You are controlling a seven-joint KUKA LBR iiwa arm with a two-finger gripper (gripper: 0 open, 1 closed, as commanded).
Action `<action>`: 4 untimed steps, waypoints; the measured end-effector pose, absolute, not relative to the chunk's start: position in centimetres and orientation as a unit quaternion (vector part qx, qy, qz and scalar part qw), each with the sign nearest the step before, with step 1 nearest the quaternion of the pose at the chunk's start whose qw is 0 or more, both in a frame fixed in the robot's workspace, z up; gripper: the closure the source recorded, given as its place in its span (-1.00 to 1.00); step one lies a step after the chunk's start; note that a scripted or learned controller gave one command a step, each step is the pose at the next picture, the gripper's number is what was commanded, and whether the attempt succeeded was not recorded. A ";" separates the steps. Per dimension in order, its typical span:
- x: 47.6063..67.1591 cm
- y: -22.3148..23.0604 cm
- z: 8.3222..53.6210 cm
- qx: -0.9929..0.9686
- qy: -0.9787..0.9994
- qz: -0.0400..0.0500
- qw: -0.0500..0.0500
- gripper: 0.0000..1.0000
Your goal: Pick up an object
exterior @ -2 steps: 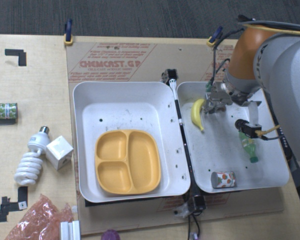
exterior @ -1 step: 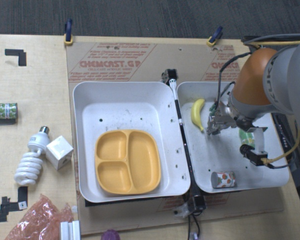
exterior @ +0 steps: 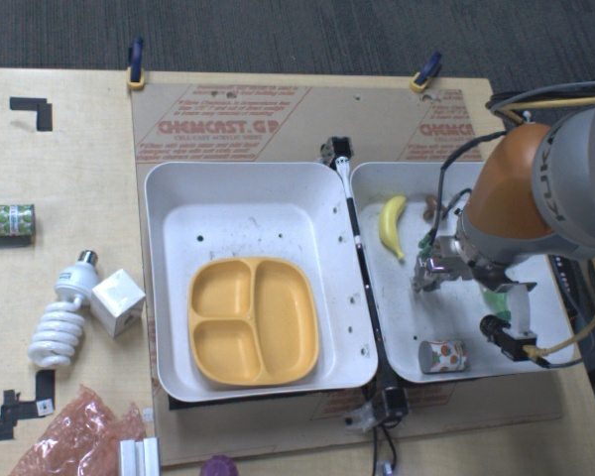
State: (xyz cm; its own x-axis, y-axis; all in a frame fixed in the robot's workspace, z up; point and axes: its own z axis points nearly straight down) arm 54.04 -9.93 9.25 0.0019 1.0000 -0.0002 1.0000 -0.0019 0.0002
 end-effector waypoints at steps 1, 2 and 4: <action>50.3 -10.7 9.2 0.708 0.707 0.000 0.000 -1.00; 55.0 -14.0 9.3 0.707 0.707 0.000 0.001 -1.00; 59.5 -10.8 9.2 0.706 0.708 0.000 0.000 -1.00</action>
